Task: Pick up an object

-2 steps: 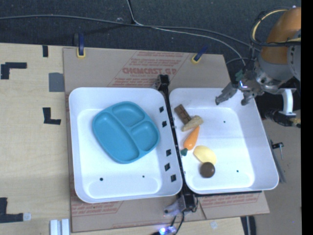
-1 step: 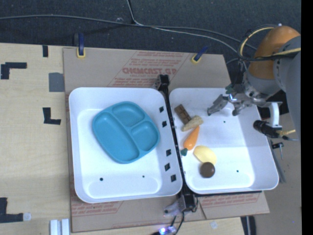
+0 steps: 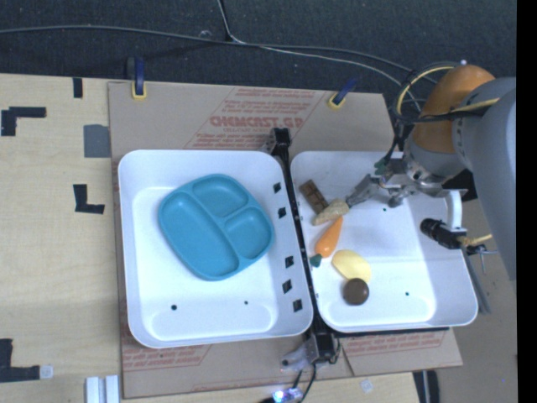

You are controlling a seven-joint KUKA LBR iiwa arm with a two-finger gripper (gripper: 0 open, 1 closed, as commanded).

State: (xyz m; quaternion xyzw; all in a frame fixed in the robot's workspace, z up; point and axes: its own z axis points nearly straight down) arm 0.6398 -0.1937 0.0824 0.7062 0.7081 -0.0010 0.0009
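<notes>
In the right bin (image 3: 419,309) lie a small brown bar (image 3: 313,194), a beige piece (image 3: 330,212), an orange carrot (image 3: 328,238), a yellow lemon-like item (image 3: 351,264) and a round brown ball (image 3: 356,291). My gripper (image 3: 367,191) hangs low over the upper middle of that bin, reaching in from the right. Its tip sits just right of the beige piece and above the carrot. Whether it touches the beige piece is unclear. Nothing visibly sits in its grasp.
The left bin (image 3: 138,225) holds a blue divided plate (image 3: 216,225). A black divider strip (image 3: 290,225) runs between the bins. The grey arm with its orange band (image 3: 457,99) and cables crosses the right bin's upper right corner.
</notes>
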